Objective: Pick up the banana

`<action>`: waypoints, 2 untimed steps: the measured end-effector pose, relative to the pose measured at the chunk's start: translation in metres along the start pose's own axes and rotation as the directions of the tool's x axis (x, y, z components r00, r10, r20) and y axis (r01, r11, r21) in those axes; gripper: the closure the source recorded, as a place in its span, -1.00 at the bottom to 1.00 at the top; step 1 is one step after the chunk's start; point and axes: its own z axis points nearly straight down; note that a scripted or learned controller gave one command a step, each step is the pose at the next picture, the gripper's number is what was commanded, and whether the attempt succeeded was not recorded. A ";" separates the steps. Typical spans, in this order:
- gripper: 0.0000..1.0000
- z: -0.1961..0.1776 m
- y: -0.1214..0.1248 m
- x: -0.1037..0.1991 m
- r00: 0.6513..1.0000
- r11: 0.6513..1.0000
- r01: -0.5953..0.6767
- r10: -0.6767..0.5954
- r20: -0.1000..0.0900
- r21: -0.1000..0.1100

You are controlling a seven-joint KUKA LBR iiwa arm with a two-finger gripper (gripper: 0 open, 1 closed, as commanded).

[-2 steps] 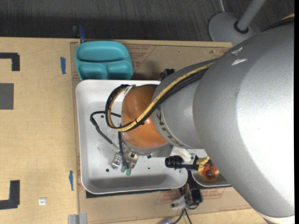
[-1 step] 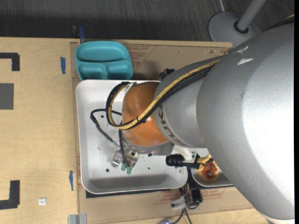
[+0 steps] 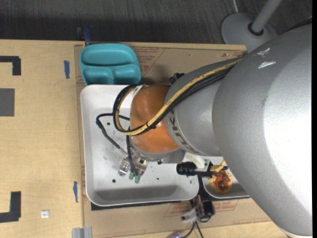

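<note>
The gripper (image 3: 132, 171) is hanging low inside the left white bin (image 3: 94, 133), near its front wall; whether the claw is released or clenched cannot be told. The grey arm (image 3: 237, 128) is covering most of that bin, so the banana's whereabouts are unclear. A teal tray (image 3: 110, 63) is sitting just behind the bin.

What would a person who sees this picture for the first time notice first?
The large grey arm comes in from the right and covers much of the view, and its orange band hangs over the left white bin. The gripper is low over that bin's floor. A teal tray lies just above the bin, and a small red and yellow thing peeks out under the arm.
</note>
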 end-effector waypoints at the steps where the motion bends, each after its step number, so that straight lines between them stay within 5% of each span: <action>1: 1.00 -0.010 0.001 0.000 1.000 1.000 -0.001 0.001 0.002 -0.003; 2: 1.00 -0.020 0.002 -0.001 1.000 1.000 -0.001 0.001 0.004 -0.006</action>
